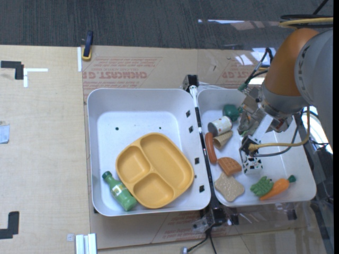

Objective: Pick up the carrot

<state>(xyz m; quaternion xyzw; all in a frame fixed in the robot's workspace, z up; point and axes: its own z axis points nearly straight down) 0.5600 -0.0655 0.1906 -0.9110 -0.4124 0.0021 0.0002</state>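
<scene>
The only writing I can find is the red print on the cardboard sheet (124,73) lying on the worktop (42,142) behind the bins. It is upside down from here and I cannot read it with any certainty. None of the toys carries a label I can make out.

My arm (288,62) reaches in from the right, over the rear half of the right bin (304,165). My jaws hang above its middle, just over a small black-and-white block (252,164). I cannot tell how far apart my jaws stand, and I see nothing held between them.

The carrot (278,188) lies in the right bin's front right corner, well apart from my jaws. Its long axis runs on a slant from front-left to back-right. The narrow orange tip points front-left, and the small green stub at the thick end points towards the right wall. A green leafy piece (260,185) lies against its tip end.

To the left in the same bin sit a slice of toast (229,188), a brown pastry (229,165), a red sausage (211,147), a tan cone (223,137), a white cylinder (220,126) and a dark green piece (230,110).

The left bin (137,93) holds a yellow divided plate (154,169) with a green bottle (119,191) just beside its front left edge.
</scene>
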